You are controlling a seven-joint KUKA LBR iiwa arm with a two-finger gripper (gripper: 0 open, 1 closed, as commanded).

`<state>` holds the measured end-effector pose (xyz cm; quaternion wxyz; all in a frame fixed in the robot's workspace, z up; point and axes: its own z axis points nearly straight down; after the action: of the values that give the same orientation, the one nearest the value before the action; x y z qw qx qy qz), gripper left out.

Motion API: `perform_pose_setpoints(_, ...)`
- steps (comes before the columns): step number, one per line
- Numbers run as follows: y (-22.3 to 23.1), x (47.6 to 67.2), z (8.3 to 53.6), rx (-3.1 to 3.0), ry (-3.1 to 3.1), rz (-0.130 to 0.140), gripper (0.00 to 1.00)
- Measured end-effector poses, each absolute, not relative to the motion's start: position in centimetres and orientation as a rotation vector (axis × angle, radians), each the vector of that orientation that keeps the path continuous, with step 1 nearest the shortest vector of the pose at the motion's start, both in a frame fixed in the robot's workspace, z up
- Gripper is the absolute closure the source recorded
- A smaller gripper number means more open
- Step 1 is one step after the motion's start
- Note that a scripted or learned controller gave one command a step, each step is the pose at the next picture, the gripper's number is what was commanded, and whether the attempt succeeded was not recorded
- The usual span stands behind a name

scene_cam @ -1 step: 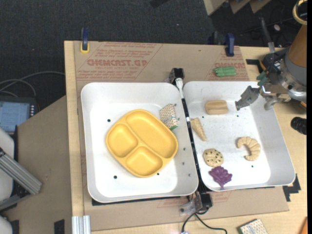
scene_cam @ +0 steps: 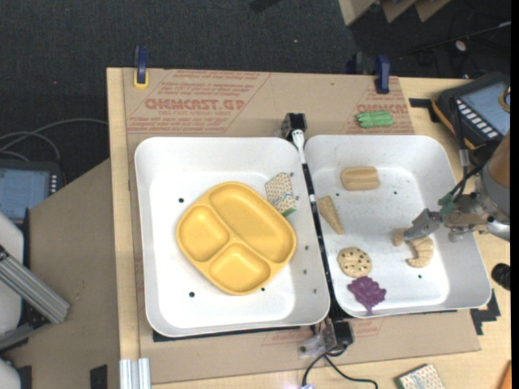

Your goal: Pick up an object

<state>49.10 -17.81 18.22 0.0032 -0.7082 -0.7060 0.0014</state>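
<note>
The right bin (scene_cam: 405,156) holds a tan bread roll (scene_cam: 359,178), a pale wedge (scene_cam: 328,214), a chocolate-chip cookie (scene_cam: 354,261), a purple grape bunch (scene_cam: 366,292) and a croissant (scene_cam: 421,253). My gripper (scene_cam: 417,227) reaches in from the right, low over the bin's right half. It sits just above the croissant and next to a small tan piece (scene_cam: 399,237). Nothing can be seen held in it.
The left bin (scene_cam: 162,217) carries a yellow divided plate (scene_cam: 235,237) and a patterned waffle-like piece (scene_cam: 280,190) near the divider. A green toy (scene_cam: 375,119) lies on the bench behind the right bin. Blue clamps (scene_cam: 141,75) stand at the back edge.
</note>
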Motion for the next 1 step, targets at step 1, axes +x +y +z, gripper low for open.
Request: perform_pose_setpoints(1,-18.16,53.18,8.20,-2.220,-2.223,-0.001,0.00)
